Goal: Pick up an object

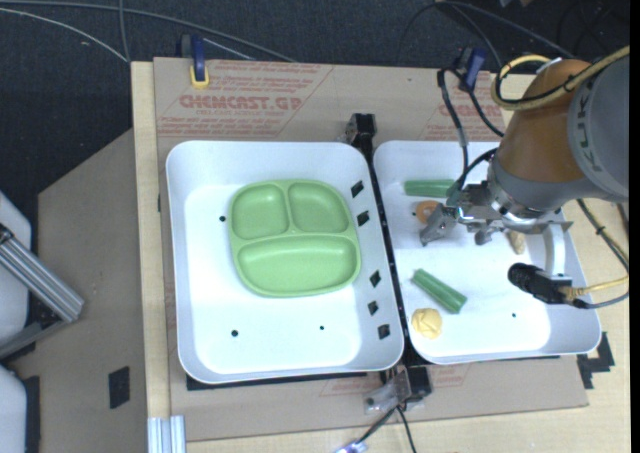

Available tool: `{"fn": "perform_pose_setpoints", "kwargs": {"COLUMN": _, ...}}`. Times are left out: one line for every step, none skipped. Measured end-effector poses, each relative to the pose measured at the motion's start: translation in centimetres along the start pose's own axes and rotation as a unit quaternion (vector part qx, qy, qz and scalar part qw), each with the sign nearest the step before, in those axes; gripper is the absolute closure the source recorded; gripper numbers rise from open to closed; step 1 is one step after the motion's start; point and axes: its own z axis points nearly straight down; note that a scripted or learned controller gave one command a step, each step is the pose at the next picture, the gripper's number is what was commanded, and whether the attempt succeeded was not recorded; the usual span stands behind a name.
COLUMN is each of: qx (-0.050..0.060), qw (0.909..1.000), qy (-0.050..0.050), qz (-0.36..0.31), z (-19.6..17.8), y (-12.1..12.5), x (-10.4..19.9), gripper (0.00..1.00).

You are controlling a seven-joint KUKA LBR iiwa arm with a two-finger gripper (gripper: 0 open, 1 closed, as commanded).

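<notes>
Approach step. Claw [447, 219] low in right bin [560, 341], beside small orange piece [428, 210]; finger state cannot be told. Green block [439, 289] and yellow piece [427, 321] lie nearer front. Next: centre over one object, close, lift.

In the right bin lie two green blocks [439, 290] [429, 187] and a yellow lump [427, 322].
</notes>
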Motion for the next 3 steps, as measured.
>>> {"fn": "perform_pose_setpoints", "kwargs": {"qx": -0.001, "qw": 1.0000, "qy": 0.000, "qz": 0.000, "z": 4.4, "y": -0.1, "x": 0.1, "gripper": 0.00}}
{"fn": "perform_pose_setpoints", "kwargs": {"qx": -0.003, "qw": 1.0000, "qy": 0.000, "qz": 0.000, "z": 3.0, "y": 0.1, "x": 0.1, "gripper": 1.00}}
{"fn": "perform_pose_setpoints", "kwargs": {"qx": -0.006, "qw": 1.0000, "qy": -0.001, "qz": 0.000, "z": -1.5, "y": -0.3, "x": 0.4, "gripper": 1.00}}
